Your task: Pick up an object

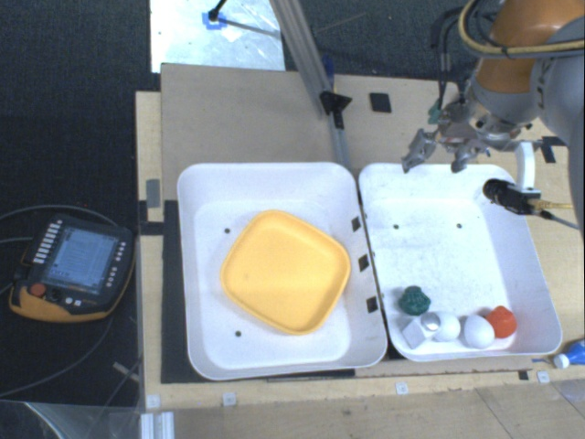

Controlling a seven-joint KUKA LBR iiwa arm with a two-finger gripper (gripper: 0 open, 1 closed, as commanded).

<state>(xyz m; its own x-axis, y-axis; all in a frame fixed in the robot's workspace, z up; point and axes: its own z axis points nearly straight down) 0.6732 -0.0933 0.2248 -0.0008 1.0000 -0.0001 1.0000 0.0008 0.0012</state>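
**Pincer above the far edge of the right bin, objects at the near edge**

A dark carpeted floor surrounded the tan worktop (256, 117), and on that floor to the left we saw a teach pendant (71, 265) with a lit screen and its cable looping away. Two shallow white bins sat side by side on the worktop. The left bin (206, 190) carried a yellow square plate (285, 271) with rounded corners, turned so that a corner pointed toward us and lying roughly in the bin's middle.

The right bin (448, 236) held a small cluster along its near edge: a dark green lumpy object (415, 299), a grey block (413, 333) just in front of it, a small white ball (446, 326) beside the block, a larger white egg-shaped object (478, 331), and an orange-red object (501, 319) touching the egg shape on its right. The rest of that bin's floor was bare white.

The arm (526, 44) came in from the upper right, its orange band above the grey wrist. We saw the pincer (437, 155) over the far rim of the right bin, its two fingers spread apart with nothing between them. It was well apart from the cluster of objects, which lay at the opposite side of the bin. A slanted grey pole (306, 44) crossed the worktop behind the bins.
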